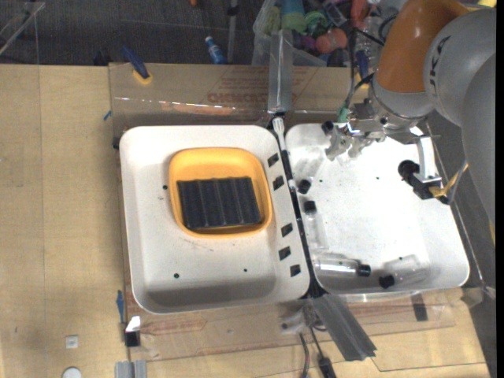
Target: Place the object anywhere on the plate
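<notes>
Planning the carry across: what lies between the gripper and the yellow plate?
In the camera view, the divider where the two bins meet lies between the gripper and the yellow plate.

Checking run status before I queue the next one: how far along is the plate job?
Looks done: a dark ribbed block already lies on the yellow plate in the left bin. In hand: nothing I can confirm; the tool hangs over the far corner of the right bin, and its grip is too small to read. Left: maybe nothing, unless the small clear items at the right bin's near edge count.
</notes>
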Robot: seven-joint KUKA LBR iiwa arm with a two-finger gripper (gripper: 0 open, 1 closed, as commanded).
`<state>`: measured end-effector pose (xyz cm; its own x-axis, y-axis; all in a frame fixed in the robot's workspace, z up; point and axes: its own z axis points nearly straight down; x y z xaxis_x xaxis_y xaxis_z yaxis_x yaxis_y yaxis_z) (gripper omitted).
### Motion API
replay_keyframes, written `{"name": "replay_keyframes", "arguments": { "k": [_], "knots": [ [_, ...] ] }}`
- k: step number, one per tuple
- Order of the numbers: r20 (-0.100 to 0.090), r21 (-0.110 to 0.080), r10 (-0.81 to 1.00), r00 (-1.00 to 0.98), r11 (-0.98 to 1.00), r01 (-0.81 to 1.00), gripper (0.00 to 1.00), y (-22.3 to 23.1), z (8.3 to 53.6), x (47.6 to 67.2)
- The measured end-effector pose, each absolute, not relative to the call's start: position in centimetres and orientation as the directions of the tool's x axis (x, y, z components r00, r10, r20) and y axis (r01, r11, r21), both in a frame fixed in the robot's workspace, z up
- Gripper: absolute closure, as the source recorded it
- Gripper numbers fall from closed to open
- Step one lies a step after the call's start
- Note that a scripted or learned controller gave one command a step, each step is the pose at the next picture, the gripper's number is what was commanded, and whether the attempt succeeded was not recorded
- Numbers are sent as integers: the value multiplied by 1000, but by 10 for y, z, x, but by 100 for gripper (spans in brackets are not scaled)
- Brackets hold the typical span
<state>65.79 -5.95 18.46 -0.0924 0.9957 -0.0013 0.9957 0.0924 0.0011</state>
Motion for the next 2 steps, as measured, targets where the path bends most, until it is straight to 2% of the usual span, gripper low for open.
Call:
{"name": "replay_keyframes", "arguments": {
  "k": [1, 2],
  "knots": [
    [-2, 2, 982, -186, 186, 982, 100, -19, 191, 667],
    [-2, 2, 982, -187, 187, 982, 0, -18, 191, 667]
  ]
}}
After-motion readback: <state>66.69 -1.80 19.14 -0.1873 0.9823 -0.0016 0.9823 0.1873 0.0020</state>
